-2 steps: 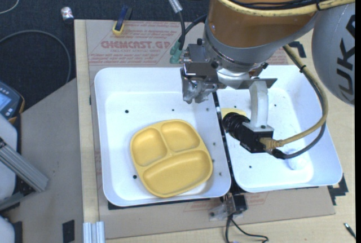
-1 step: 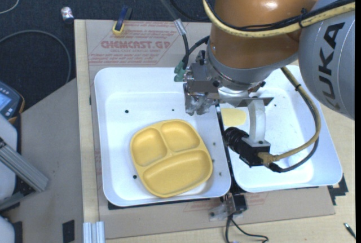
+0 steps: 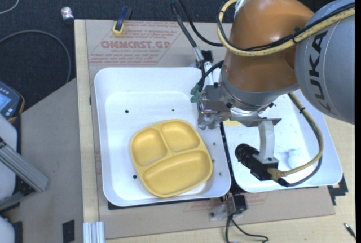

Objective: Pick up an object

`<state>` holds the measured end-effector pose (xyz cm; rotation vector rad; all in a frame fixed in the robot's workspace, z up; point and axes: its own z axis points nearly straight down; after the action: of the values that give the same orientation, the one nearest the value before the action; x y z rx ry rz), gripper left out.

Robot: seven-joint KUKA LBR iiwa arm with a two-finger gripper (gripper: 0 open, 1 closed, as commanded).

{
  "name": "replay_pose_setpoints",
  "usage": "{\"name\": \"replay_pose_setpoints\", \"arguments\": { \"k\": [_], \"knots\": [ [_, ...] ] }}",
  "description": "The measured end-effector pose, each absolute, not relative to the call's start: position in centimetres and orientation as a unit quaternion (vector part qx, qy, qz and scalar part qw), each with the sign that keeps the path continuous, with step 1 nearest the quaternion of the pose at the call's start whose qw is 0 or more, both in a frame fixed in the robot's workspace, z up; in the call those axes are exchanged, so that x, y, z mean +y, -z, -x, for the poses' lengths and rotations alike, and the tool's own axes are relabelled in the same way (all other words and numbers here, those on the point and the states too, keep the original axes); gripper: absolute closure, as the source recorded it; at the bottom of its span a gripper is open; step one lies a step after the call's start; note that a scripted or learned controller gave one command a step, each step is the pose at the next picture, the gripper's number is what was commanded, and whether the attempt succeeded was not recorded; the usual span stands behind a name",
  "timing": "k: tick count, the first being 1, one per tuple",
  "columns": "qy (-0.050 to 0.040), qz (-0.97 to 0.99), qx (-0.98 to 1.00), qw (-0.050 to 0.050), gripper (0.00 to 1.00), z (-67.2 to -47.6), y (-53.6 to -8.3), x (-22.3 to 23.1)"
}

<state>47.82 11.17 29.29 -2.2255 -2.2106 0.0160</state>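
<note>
Yellow divided plate [image 3: 171,157] lies flat in the left bin [image 3: 107,95], toward the near right corner, its right rim close to that bin's right wall and its near edge close to the front wall. Three compartments face up. It looks like the thing to be picked.

Arm's orange band [image 3: 265,16] and grey wrist hang over the seam between the two bins. The gripper [image 3: 211,115] sits below the wrist at the left bin's right wall, just above and beside the plate's far right corner. Cannot tell its state; the wrist body hides it. Nothing is seen held.

Right bin [image 3: 316,168] is largely covered by the arm; a black fitting [image 3: 254,162] on a cable [image 3: 299,171] hangs over it.

Open room: the left bin's far and left floor is bare, so the plate's left and far rims are the free edges. The right and near rims are crowded by walls; a grasp there likely risks striking the bin lip. A thin, flat rim probably offers little purchase.
</note>
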Motion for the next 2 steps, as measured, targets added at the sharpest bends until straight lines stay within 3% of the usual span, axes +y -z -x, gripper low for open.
{"name": "replay_pose_setpoints", "arguments": {
  "k": [1,2],
  "knots": [
    [-0.0047,0.71,-0.704,0.003,1.0,-49.6,-22.0,5.3],
    [0.004,0.704,-0.71,-0.001,1.0,-47.9,-28.6,11.9]
  ]
}}
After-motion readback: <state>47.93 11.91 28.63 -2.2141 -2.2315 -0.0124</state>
